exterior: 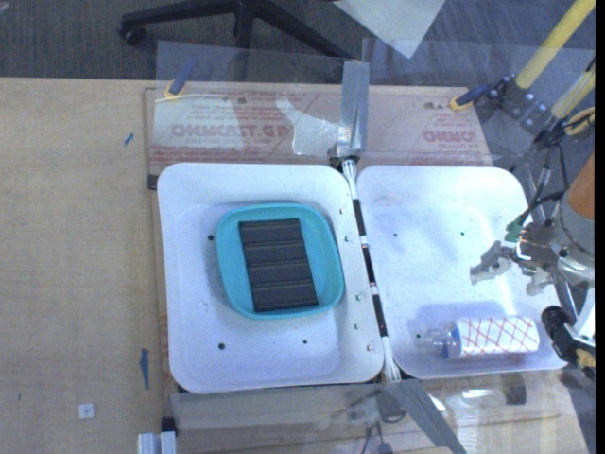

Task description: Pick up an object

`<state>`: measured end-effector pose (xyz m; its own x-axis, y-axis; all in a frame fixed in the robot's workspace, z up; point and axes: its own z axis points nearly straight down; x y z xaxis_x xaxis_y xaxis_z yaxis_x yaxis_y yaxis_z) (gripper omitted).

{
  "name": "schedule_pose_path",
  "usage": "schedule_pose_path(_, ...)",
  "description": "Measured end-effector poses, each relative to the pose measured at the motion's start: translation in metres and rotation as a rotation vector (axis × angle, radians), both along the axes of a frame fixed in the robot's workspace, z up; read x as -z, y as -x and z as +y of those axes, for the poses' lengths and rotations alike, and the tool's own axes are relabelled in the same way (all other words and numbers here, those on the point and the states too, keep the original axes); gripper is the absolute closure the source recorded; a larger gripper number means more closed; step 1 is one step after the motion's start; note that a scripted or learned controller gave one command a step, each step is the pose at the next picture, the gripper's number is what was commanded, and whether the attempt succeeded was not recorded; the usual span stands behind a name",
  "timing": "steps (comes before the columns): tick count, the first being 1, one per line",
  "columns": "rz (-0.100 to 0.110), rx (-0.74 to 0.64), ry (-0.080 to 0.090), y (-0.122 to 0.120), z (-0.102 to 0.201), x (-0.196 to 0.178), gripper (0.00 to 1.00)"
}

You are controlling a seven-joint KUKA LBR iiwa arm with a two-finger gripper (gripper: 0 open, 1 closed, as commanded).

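A clear plastic bottle (487, 337) with a red-and-white crosshatch label lies on its side near the front of the right bin (425, 216), cap pointing left. In the left bin (189, 348) sits a teal dish (227, 253) holding a dark grey ridged block (276, 264). My gripper (501, 263) hangs at the right side of the right bin, above and slightly right of the bottle, apart from it. Nothing shows in its grasp.
A metal divider post (354, 112) stands at the back between the bins. Cardboard (227, 130) lies behind them. Yellow-handled clamps (529, 74) and cables crowd the back right corner, and an office chair base (236, 12) stands beyond the bench.
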<state>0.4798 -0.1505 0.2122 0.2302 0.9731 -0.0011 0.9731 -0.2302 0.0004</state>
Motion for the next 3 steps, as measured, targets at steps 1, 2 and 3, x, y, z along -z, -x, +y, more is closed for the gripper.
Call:
schedule_pose_path(1, -0.009, 0.043, 0.000, -0.002, 0.045, 0.124, 0.00)
schedule_pose_path(2, 0.002, 0.116, -0.001, 0.001, 0.012, 0.055, 0.00)
schedule_pose_path(3, -0.005, -0.152, 0.000, -0.016, 0.057, 0.124, 0.00)
